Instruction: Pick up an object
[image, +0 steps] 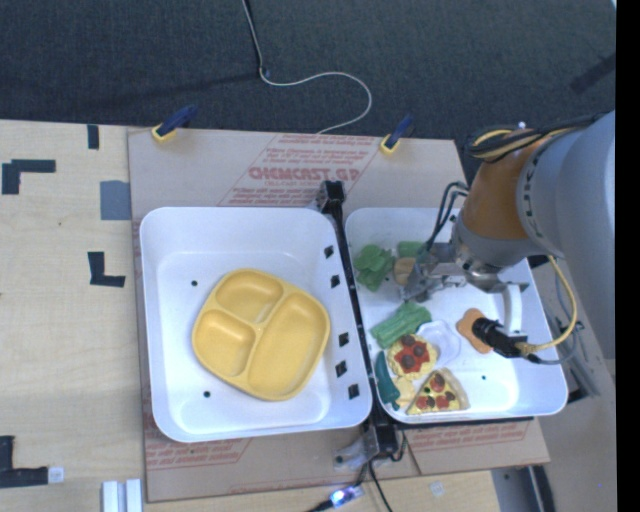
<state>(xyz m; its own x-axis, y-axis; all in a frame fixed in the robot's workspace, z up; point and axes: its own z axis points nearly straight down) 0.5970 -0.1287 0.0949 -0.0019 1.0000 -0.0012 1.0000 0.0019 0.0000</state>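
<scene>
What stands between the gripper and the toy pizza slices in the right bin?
A green toy lies between the gripper and the pizza slices, near their upper edge. Otherwise nothing visible blocks a descent from above.

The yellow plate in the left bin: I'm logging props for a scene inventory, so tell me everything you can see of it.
The yellow plate is a rounded-square divided dish, apparently glossy plastic, with three compartments: two smaller ones toward the view's left and top, one larger on the right. It lies flat and right side up on the floor of the left bin, turned at an angle to the bin walls, roughly central. Its compartments hold nothing, and nothing else touches it.
</scene>
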